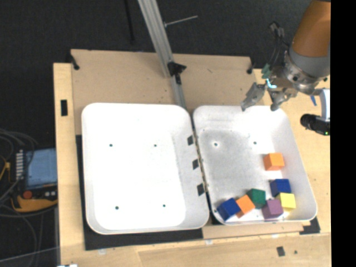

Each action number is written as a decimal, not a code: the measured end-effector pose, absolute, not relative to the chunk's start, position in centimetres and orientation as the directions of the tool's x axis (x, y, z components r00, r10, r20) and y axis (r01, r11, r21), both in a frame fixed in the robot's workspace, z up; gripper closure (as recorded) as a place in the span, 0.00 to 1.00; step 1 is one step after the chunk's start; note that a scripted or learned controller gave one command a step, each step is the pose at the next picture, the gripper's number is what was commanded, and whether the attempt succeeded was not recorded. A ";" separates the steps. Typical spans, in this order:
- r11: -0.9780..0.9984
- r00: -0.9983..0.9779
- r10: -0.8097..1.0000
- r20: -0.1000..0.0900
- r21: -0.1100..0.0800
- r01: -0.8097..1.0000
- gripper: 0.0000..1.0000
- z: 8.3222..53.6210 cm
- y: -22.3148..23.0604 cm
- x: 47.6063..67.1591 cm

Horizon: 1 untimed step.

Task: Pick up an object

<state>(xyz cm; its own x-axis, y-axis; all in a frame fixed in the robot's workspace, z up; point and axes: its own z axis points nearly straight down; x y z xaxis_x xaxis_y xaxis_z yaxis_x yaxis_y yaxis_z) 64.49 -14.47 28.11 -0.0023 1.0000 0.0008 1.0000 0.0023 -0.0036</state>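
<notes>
Approach stage, by the look of it; nothing grasped yet. Pincer [260, 100] spread wide, empty, hanging over far rim of right bin [233, 149], near its back-right corner. Grey arm with orange band [311, 24] entering from right.

Candidates all in right bin, clustered toward near-right corner, well apart from pincer. Orange block [273, 161] alone, nearest to pincer, clear on all sides. Below it, blue block [281, 186] touching or just beside yellow block [287, 200]; purple block [272, 208], green block [257, 196], second orange block [245, 204] and second blue block [228, 208] packed along near wall.

Left bin [133, 166] bare white; desk [167, 71] tan beyond.

Next move, as judged: travel toward near side, centre over one block, descend with fingers straddling it, then close. Lone orange block likely easiest; packed row leaves little finger room, and near wall crowds it.
</notes>
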 end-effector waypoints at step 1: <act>0.004 -0.004 1.000 -0.002 0.000 1.000 0.00 28.4 -14.5 64.5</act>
<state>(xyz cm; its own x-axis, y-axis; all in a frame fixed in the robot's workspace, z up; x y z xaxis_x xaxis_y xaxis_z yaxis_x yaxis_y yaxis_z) 64.55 -14.52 28.38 -0.0037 1.0000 -0.0017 1.0000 0.0037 0.0004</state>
